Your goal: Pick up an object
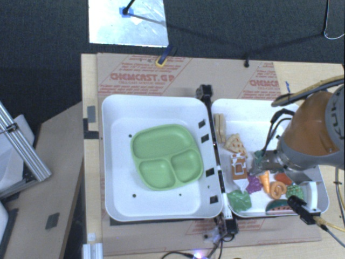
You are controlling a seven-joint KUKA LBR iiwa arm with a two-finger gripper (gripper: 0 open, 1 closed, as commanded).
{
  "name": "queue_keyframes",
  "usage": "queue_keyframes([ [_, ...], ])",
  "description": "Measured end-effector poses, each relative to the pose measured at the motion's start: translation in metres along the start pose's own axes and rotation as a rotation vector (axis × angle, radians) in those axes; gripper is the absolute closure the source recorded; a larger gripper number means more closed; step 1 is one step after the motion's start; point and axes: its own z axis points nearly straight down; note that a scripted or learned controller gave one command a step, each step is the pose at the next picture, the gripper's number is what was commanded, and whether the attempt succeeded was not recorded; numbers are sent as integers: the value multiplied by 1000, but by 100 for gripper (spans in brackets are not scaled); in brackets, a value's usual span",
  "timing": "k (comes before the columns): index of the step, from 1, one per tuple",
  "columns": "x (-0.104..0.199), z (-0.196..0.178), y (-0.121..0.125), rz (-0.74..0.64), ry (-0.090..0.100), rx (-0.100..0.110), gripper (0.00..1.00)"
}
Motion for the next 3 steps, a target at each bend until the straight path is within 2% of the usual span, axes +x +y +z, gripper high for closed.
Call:
queue_keyframes([
  [1, 1, -52, -7, -2, -3, 17, 100],
  [2, 0, -106, -4, -2, -3, 15, 100],
  [3, 42, -96, 32, -8, 0, 19, 100],
])
